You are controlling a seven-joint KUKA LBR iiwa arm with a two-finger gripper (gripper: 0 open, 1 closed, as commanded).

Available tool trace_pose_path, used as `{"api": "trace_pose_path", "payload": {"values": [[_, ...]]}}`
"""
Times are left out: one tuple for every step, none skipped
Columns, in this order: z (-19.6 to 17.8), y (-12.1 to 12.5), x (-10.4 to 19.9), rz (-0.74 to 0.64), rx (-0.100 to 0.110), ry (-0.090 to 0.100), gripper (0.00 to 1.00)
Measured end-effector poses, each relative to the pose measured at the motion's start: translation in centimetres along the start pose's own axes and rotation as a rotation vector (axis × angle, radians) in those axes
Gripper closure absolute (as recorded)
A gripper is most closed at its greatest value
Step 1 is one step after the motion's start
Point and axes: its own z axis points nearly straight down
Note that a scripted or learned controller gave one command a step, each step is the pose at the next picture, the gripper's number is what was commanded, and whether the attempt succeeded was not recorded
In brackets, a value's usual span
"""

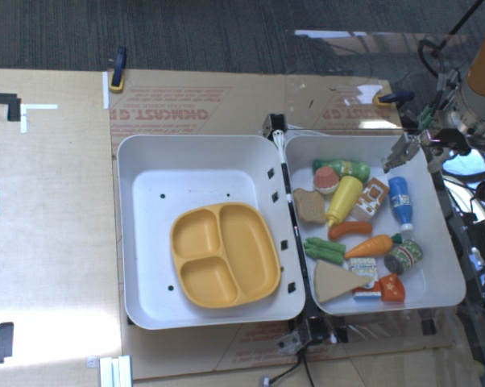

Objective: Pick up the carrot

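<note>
Up at the right bin's far right corner, the two-finger metal gripper [400,153] hangs over the rim with nothing between its fingers; how wide it stands I cannot tell. Just below it lies a blue plastic bottle [399,201]. The small orange toy carrot [370,246] lies lower in the shallow white right bin [445,285], touching a green bean pod [324,251] and near a grey-green round toy [404,255]. A good approach would descend straight down and close across the carrot's middle, clear of both neighbours.
</note>
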Motion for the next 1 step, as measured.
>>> {"api": "trace_pose_path", "payload": {"values": [[11.82,-3.65,-1.38,-0.232,-0.001,0.002,0.0]]}}
